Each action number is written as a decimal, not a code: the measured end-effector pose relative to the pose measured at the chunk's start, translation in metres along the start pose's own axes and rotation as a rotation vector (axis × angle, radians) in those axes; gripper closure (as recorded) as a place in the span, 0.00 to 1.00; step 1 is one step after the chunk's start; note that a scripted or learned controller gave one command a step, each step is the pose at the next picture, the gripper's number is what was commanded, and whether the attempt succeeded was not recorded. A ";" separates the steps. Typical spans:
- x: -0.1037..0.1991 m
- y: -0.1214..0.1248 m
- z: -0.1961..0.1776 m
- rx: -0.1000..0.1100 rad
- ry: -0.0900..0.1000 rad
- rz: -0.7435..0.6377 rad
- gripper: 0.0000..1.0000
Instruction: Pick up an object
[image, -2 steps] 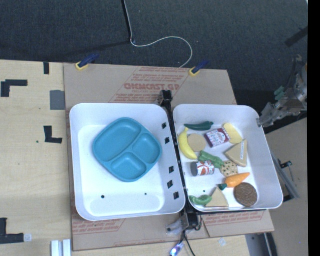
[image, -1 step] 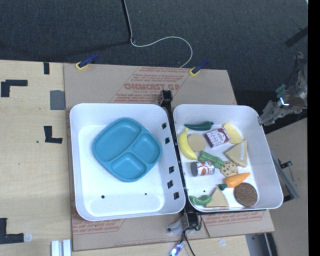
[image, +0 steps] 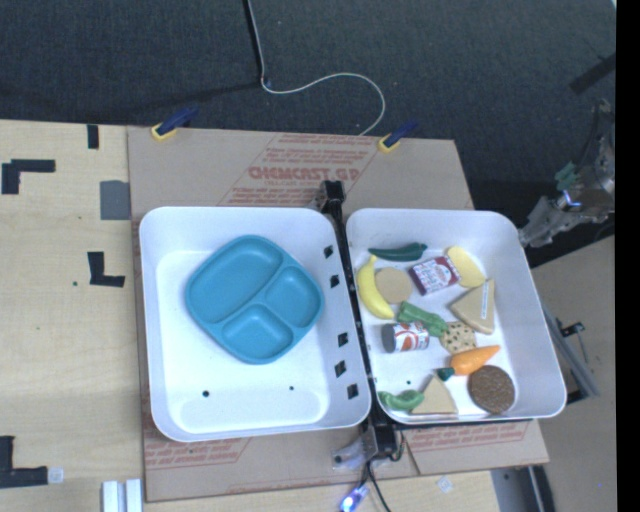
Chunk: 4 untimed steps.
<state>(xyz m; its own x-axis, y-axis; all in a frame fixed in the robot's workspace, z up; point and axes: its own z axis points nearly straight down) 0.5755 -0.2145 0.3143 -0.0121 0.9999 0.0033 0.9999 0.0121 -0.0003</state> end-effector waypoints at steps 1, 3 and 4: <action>0.077 -0.003 -0.108 -0.013 -0.004 0.002 1.00; 0.132 -0.088 0.089 0.014 0.000 0.010 1.00; 0.161 -0.012 0.095 -0.002 -0.003 0.005 1.00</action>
<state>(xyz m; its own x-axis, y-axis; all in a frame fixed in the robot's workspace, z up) 0.5612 -0.0532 0.2197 -0.0067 1.0000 0.0003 1.0000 0.0067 0.0014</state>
